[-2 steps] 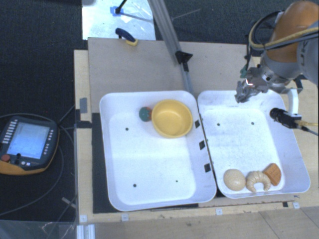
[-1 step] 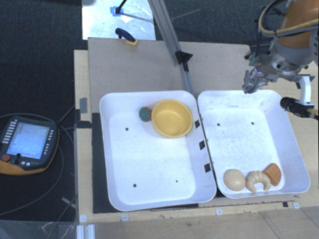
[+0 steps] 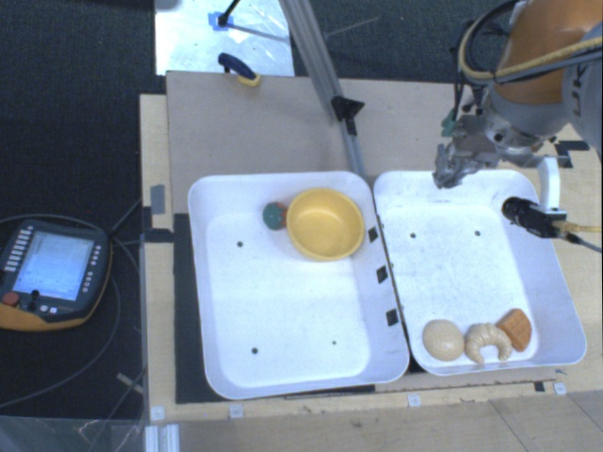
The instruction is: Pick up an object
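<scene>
Left bin (image 3: 283,347): one yellow bowl (image 3: 325,224), one green ball (image 3: 274,216); right bin (image 3: 452,271): three pastries (image 3: 478,339); end effector (image 3: 450,175) state unclear.

My gripper (image 3: 450,175) is a dark, small shape over the far edge of the right bin (image 3: 556,281) — I cannot tell how its fingers stand. My arm (image 3: 546,36) is cut by the top and right edges of the picture. The yellow bowl (image 3: 325,222) hides one side of the small green object (image 3: 274,216), so its form is not clear. The croissant (image 3: 488,342) covers part of the orange-brown piece (image 3: 515,328) — I cannot name that piece.
</scene>
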{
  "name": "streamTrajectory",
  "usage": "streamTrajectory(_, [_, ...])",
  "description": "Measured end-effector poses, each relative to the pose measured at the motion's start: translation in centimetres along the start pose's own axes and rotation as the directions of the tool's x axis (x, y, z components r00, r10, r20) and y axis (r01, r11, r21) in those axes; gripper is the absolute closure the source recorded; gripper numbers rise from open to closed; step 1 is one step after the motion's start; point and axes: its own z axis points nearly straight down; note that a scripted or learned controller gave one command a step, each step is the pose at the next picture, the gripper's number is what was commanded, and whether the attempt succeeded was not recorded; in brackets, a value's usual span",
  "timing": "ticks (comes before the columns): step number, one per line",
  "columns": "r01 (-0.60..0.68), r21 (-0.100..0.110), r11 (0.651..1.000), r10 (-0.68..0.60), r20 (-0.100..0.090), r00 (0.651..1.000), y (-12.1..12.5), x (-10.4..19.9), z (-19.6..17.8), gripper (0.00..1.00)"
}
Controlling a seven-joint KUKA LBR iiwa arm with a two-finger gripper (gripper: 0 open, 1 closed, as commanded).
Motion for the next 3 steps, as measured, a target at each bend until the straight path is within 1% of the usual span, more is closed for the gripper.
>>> streamTrajectory(1, [0.000,0.002,1.000,0.000,0.000,1.000,-2.1,3.8,1.3,1.00])
streamTrajectory(3, [0.000,0.003,1.000,0.000,0.000,1.000,-6.3,12.5,4.1,1.00])
